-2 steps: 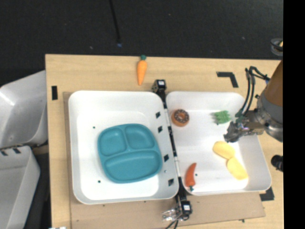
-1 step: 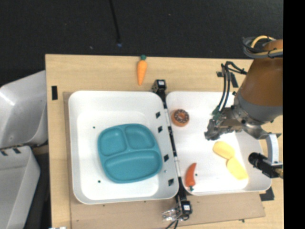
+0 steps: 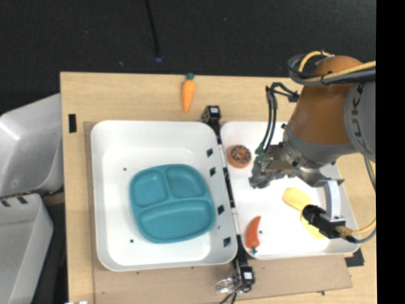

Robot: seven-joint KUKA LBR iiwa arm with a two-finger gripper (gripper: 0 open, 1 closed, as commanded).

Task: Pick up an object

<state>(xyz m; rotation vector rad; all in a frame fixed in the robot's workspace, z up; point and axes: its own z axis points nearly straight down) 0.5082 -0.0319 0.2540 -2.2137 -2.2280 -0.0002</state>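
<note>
A: How is the room around my gripper (image 3: pixel 261 177)?

B: You are hanging over the right bin (image 3: pixel 278 249). A donut (image 3: pixel 239 156) is lying just beside you toward the divider (image 3: pixel 226 182), and a banana (image 3: pixel 302 209) is crowding the floor on the opposite side.

A: I am seeing a red pepper (image 3: pixel 253 232) near the bin's front wall. What about across the divider?

B: A teal plate (image 3: pixel 171 201) is taking up the middle there, leaving white floor around it.
</note>
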